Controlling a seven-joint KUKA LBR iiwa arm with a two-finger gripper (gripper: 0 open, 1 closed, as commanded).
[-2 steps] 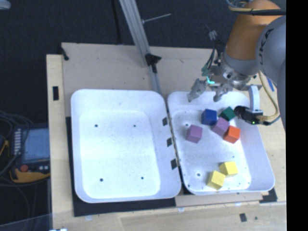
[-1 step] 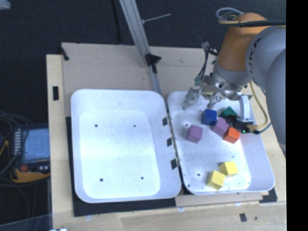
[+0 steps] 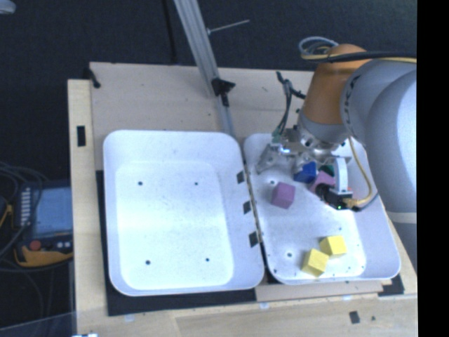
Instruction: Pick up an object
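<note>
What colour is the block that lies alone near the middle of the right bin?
The block is purple, seen in the camera view, in the right bin.

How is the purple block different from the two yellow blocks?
The purple block is purple and lies alone mid-bin, nearer the gripper; the yellow blocks are yellow and sit as a close pair near the right bin's front edge. All three are small cube-like blocks in the same bin.

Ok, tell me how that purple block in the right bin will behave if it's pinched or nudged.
The purple block looks like a small cube with flat faces, so it should probably slide, not roll. It likely stays stiff when pinched. It sits apart from the yellow blocks, so a nudge shouldn't disturb them.
</note>
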